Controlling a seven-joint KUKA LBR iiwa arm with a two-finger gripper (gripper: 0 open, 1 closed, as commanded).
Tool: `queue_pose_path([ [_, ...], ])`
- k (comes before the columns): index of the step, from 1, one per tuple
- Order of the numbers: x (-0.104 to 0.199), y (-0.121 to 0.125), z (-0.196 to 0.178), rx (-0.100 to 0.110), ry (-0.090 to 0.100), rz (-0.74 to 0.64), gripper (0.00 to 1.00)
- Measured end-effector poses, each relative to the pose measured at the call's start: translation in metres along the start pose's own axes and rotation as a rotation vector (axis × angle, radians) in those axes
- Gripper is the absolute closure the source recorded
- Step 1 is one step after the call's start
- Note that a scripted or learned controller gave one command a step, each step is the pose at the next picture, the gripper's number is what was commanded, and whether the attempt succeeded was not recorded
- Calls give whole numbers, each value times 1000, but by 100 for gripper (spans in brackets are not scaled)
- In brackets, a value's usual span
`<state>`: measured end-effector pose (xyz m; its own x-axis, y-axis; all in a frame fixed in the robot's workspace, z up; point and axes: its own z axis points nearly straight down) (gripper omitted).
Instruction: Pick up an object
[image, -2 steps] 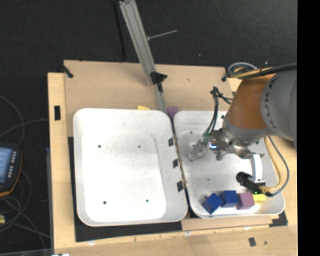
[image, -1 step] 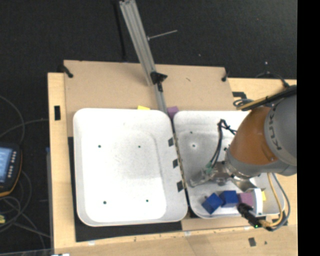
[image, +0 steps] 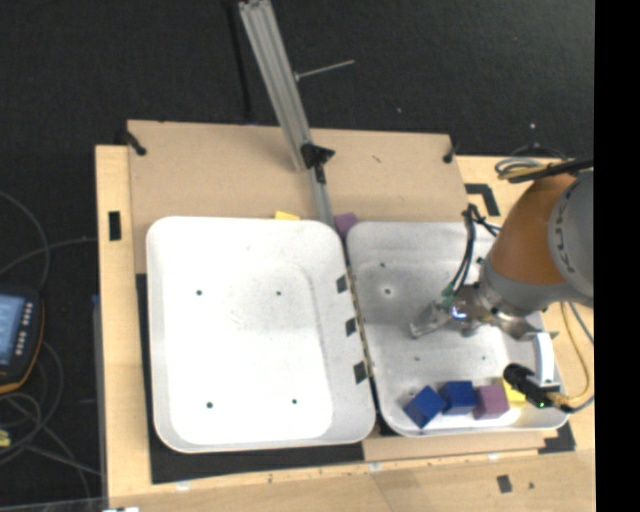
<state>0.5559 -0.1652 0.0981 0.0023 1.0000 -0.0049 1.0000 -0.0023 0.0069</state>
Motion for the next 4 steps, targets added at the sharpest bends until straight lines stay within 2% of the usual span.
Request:
queue_pose_path([
  [1, 87, -9, -104, -3, 6, -11, 0],
  [2, 63, -62, 1, 3, 4, 2, 0],
  [3, -8, -67, -1, 1, 1, 2, 0],
  [4, 35, -69, -99, -2, 4, -9, 0],
])
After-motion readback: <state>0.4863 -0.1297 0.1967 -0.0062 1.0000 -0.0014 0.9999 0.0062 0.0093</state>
